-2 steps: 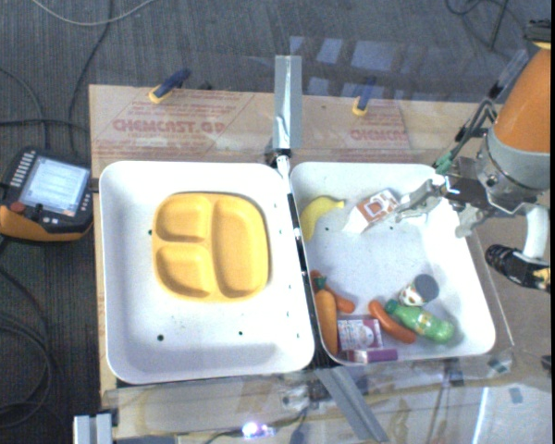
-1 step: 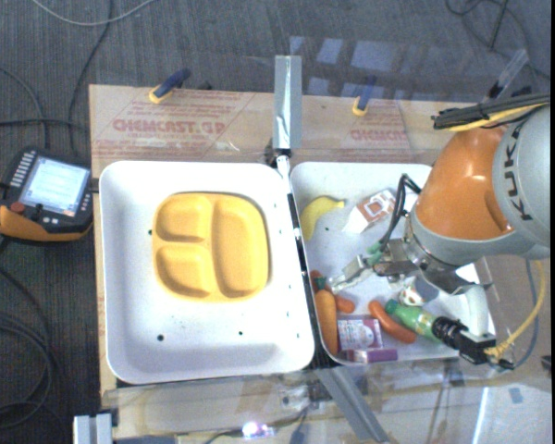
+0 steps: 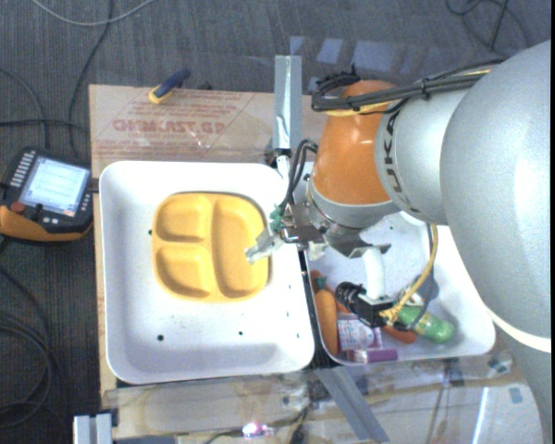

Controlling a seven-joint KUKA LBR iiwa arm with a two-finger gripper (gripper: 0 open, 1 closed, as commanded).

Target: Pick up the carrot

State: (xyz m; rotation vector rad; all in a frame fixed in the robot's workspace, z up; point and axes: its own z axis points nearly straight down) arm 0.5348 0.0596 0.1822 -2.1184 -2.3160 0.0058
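The carrot is a long orange piece lying lengthwise along the left wall of the right bin, near the bin's front. My gripper hangs over the left bin, above the right edge of a yellow divided plate. It is up and to the left of the carrot, across the wall between the bins. Nothing shows in the gripper. The arm's orange band and grey body hide most of the right bin.
In the right bin's front part lie a green bottle, a red and white packet and a pink item, close to the carrot. A teach pendant rests left of the bench.
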